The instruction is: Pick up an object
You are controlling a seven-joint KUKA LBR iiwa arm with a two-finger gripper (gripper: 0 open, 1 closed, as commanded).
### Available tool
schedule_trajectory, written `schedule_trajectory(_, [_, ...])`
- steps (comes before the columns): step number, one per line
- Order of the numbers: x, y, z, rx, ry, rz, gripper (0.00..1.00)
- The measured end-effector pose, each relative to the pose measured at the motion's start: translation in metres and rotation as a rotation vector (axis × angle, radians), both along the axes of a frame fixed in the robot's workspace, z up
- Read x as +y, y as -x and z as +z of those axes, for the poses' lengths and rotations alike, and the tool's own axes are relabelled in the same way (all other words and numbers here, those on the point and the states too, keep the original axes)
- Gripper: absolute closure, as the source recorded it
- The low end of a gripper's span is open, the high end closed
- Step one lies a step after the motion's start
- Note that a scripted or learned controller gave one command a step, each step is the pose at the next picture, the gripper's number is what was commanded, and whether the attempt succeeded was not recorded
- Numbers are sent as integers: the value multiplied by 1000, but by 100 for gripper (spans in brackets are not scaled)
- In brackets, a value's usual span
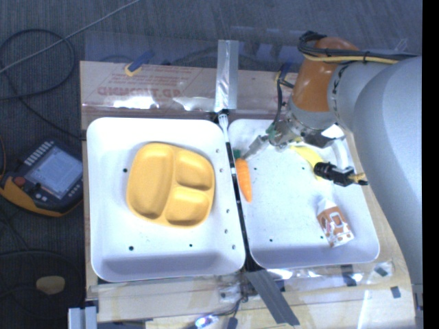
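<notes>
My gripper (264, 142) hangs low over the far left part of the right bin (302, 252), under the arm's orange band. An orange carrot (243, 179) lies just below and left of it, along the bin's left wall, apart from the gripper. A yellow banana (322, 164) with a dark end rests to the gripper's right, partly under the wrist. A small orange-and-white bottle (335, 225) lies on its side near the bin's right front. Nothing shows in the gripper's grasp.
The left bin (110, 252) holds a yellow divided tray (171, 184). The ridge where both bins meet runs just left of the carrot. A handheld controller (48, 177) sits on the floor at left. The grey arm covers the right bin's far right corner.
</notes>
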State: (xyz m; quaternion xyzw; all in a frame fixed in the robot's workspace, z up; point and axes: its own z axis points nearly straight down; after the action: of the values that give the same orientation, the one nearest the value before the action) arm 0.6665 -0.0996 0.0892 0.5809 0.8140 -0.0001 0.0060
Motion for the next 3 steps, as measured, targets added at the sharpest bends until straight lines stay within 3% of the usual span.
schedule_trajectory(1, [-2, 18, 0, -1, -2, 82, 0])
schedule_trajectory(2, [-10, -3, -1, 10, -9, 16, 0])
schedule_trajectory(3, [-24, -1, -1, 24, -9, 209, 0])
